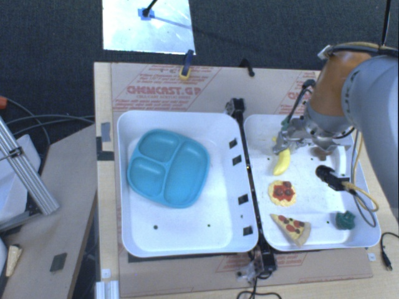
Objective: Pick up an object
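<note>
Hiding the jaws — the arm (pixel 349 98) overhangs the banana (pixel 282 162).

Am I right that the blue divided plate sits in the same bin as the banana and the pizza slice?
Not quite. The camera view shows the blue divided plate alone in the left bin, while the banana and the pizza slice lie in the right bin.

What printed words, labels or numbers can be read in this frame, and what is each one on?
"CHEMCAST GP": red print on the brown protective sheet lying under the two white bins, behind the left bin.
More red print on the same sheet, at its far right corner and along its front edge: too small and blurred to read.
Nothing else carries readable text.
</note>
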You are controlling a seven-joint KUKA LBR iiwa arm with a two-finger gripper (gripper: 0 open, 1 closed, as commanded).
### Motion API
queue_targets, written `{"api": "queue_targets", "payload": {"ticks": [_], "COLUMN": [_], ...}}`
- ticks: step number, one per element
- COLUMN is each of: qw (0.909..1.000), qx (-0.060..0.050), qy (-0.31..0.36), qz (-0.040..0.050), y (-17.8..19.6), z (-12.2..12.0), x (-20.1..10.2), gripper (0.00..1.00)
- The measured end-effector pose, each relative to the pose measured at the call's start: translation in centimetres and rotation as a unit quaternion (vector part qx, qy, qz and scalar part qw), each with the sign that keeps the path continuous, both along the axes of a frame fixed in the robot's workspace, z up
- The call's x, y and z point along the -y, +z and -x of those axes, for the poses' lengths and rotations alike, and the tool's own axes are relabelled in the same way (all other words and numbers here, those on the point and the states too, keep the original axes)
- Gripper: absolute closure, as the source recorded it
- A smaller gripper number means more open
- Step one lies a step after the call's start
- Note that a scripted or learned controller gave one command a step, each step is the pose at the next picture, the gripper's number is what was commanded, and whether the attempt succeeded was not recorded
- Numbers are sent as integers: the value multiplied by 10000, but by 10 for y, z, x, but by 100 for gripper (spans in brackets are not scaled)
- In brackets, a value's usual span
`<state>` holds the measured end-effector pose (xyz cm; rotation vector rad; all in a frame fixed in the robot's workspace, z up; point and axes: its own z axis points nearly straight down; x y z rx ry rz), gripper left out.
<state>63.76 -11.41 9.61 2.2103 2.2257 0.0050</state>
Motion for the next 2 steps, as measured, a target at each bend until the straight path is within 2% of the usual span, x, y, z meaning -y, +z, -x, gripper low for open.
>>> {"api": "queue_targets", "payload": {"ticks": [1,2], "qw": [10000,10000], "qx": [39,-15], "qy": [24,21], "qz": [-18,-23], "y": [95,123], "z": [-11,22], "x": [-70,-143], "gripper": [100,100]}}
